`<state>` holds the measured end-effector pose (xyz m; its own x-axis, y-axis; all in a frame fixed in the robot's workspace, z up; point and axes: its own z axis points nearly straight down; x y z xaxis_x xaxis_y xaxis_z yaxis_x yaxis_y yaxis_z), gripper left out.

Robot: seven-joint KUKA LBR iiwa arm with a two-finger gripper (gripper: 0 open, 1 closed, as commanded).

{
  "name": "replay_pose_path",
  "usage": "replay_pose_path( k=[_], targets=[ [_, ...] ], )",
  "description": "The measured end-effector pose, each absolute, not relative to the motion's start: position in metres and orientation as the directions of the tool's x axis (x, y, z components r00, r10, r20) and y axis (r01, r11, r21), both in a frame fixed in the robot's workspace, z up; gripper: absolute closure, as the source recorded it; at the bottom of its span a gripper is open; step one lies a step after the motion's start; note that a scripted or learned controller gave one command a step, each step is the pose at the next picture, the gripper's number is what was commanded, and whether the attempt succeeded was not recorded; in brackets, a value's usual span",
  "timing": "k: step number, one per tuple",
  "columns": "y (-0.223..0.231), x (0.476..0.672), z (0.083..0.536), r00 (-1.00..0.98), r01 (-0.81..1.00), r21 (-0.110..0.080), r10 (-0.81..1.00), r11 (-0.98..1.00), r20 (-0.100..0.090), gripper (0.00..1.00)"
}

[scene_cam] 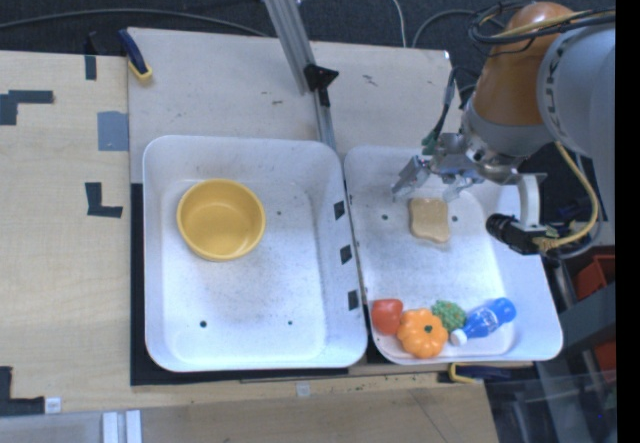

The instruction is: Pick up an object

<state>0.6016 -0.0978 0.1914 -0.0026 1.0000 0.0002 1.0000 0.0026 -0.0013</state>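
A tan slice of toy bread (430,219) lies in the upper middle of the right bin (520,271). My gripper (436,181) hangs just behind and above it, its two fingers spread apart with nothing between them. Along the right bin's front edge sit a red tomato (387,313), an orange pumpkin (422,333), a green broccoli piece (449,313) and a blue bottle (487,319), packed close together. A yellow bowl (221,218) stands upright in the left bin (260,331), toward its upper left.
A slanted metal pole (285,11) comes down to the divide between the bins at the back. Cables (540,231) loop beside the arm at the right bin's right wall. A small blue and yellow tool (135,54) lies on the bench's back left corner.
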Motion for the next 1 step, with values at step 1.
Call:
replay_pose_path(
  k=[1],
  targets=[
    [-0.0979, 0.6016, 0.1915, -0.003, 1.0, -0.001, 1.0, 0.003, 0.0, 0.0]
  ],
)
